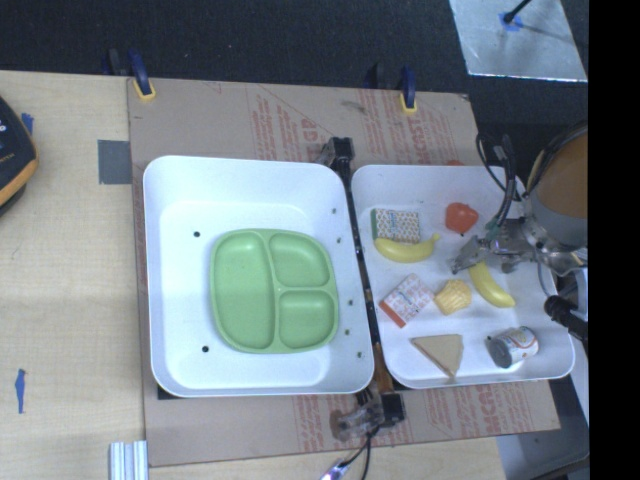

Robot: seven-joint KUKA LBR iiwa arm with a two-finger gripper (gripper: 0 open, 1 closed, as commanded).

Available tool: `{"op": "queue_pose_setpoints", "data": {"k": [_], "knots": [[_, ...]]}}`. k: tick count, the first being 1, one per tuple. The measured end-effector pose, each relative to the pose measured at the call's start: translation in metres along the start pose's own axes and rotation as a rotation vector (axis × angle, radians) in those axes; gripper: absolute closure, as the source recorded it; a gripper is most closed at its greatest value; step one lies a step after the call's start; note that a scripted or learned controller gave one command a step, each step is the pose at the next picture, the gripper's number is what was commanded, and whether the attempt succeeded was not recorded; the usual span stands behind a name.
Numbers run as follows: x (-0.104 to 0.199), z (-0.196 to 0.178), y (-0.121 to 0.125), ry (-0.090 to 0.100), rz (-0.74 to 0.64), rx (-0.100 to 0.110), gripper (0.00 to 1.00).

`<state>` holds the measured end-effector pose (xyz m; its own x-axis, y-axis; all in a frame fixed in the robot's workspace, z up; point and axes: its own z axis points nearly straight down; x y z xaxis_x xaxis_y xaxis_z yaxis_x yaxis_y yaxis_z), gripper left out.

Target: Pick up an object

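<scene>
The right bin [420,180] holds several small items: a patterned box [397,224], a yellow banana [405,251], a red piece [460,217], a second banana [492,286], a yellow corn-like piece [453,295], a red-and-white packet [406,299], a tan wedge [440,353] and a small can [513,346]. My gripper [487,255] hangs low over the right side of this bin, just above the upper end of the second banana and below the red piece. The arm [560,193] comes in from the right.
The left bin [170,268] carries a green divided plate [273,290]. Both bins rest on a cardboard sheet [250,118] held by clamps at the back. An orange-and-black device [12,153] lies at the bench's far left edge.
</scene>
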<state>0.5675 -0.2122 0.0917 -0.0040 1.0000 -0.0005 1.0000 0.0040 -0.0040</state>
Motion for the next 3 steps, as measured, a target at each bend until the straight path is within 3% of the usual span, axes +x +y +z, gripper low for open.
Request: {"op": "queue_pose_setpoints", "data": {"k": [1,2,3], "knots": [[-0.001,-0.011,0.0,-0.001,-0.004,0.001,1.0],[0.048,-0.008,0.011,0.001,-0.002,0.001,1.0],[0.131,-0.101,0.026,0.001,-0.001,-0.002,1.0]]}}
